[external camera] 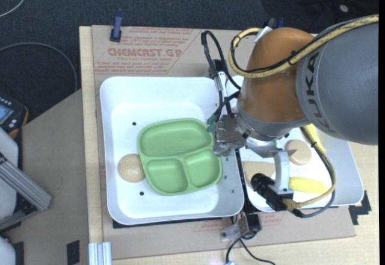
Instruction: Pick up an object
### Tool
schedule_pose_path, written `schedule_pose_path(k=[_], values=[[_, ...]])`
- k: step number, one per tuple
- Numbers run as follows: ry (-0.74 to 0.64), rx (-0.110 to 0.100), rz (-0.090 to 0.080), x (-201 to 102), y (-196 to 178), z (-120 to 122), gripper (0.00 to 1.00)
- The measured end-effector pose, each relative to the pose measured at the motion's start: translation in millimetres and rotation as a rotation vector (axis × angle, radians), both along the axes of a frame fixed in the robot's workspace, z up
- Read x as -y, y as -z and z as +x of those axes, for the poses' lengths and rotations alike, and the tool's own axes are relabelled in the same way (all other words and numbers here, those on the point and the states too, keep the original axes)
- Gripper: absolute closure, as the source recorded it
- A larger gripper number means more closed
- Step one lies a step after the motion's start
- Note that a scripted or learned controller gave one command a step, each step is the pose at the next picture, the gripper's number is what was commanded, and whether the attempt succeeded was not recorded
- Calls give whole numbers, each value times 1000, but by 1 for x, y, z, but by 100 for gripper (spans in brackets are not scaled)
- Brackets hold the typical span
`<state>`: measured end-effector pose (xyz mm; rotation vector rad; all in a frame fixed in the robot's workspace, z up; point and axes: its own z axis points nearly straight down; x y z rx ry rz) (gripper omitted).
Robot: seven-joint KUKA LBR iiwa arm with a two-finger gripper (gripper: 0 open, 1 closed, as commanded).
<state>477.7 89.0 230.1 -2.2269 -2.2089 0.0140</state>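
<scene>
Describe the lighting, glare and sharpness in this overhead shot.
Camera view: soft, even light; the green divided tray casts only a faint shadow on the left white bin. A mild sheen sits on the arm's orange band. The tray and the round tan object look fairly sharp; the large grey arm looks softer.

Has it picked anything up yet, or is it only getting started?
Nothing looks lifted so far. The green tray and a tan round piece lie flat in the left bin; a yellow item and another round piece lie in the right bin. The arm's wrist sits at the tray's right edge, near the wall between the bins. Grasping and lifting are left.
</scene>
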Motion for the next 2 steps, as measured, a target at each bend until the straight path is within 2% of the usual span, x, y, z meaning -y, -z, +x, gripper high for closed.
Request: schedule_pose_path(k=[1,2], values=[[-3,26,4,44,-133,3,100],[-10,5,3,18,-90,1,100]])
